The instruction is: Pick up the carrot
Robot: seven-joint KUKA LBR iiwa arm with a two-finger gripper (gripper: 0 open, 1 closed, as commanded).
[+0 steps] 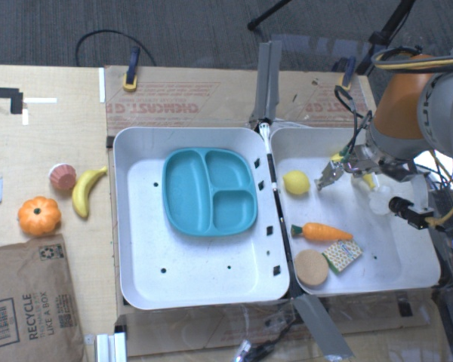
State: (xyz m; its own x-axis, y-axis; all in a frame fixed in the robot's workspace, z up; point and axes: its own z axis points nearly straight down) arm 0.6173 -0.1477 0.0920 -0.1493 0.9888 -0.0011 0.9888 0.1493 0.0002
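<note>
The worktop point(30, 119) carried two white bins, and the right bin point(385, 266) was where everything was going on. The grey arm point(419, 108) came in from the right, with its jaws point(334, 170) up near the bin's back wall, looking slightly parted with nothing between them. The carrot point(322, 232) sat toward the bin's front from them, well apart, long axis running left to right, green end left. So I'd guess the next move was toward the front and down.

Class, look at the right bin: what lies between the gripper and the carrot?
In the camera view, bare white bin floor separates the gripper from the carrot; the lemon sits off to one side.
</note>
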